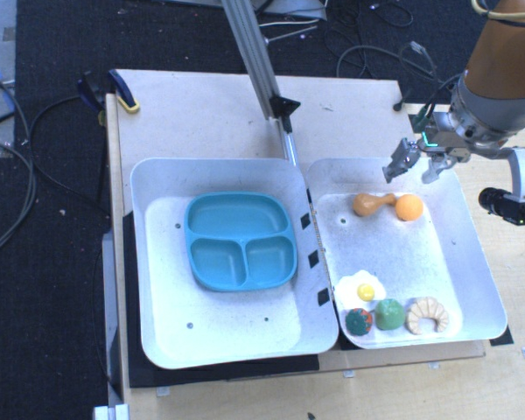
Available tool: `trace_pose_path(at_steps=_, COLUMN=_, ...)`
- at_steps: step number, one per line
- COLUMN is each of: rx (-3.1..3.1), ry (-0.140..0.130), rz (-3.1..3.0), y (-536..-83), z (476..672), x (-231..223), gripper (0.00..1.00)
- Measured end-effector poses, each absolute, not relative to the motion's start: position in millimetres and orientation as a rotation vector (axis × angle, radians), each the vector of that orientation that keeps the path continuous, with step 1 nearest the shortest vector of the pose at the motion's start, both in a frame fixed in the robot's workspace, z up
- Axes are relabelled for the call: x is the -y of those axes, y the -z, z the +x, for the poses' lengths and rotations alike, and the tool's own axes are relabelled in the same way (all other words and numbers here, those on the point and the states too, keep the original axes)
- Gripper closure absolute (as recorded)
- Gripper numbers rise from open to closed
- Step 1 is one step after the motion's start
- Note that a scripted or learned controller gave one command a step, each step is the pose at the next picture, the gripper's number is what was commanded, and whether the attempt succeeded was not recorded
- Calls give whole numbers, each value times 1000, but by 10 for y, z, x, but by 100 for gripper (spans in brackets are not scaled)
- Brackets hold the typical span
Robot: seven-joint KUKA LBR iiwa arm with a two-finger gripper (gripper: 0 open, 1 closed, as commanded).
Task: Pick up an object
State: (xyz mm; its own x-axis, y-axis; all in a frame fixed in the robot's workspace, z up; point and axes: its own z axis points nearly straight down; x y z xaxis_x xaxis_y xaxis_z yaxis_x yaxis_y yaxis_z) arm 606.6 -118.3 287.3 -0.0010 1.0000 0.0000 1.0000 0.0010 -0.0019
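Note:
My gripper [417, 167] hangs open above the far edge of the right bin [459, 243], with nothing between its fingers. Just below it in that bin lie an orange ball [409, 207] and a tan drumstick-shaped piece [371, 203], side by side. Along the bin's near edge sit a fried egg [360, 289], a dark round toy with red and green [359, 321], a green piece [389, 314] and a croissant [427, 315].
The left bin [157, 322] holds a blue divided plate [241, 240]. A slanted metal pole [254, 46] stands behind the bins, ending near the gap between them. Cables lie on the dark floor at left and back.

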Motion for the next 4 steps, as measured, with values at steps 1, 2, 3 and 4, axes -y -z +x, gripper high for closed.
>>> trace_pose_path(at_steps=1, rx=2223, ry=0, rz=-2220, y=-2883, z=6071, x=1183, gripper=0)
trace_pose_path(at_steps=2, rx=2218, ry=-6, rz=-2220, y=-2258, z=6011, x=1165, gripper=0)
trace_pose_path(at_steps=3, rx=2218, ry=-4, rz=-2220, y=-1769, z=5919, x=1128, gripper=0)
trace_pose_path(at_steps=4, rx=2217, ry=-5, rz=-2221, y=-1164, z=5904, x=1204, gripper=0)
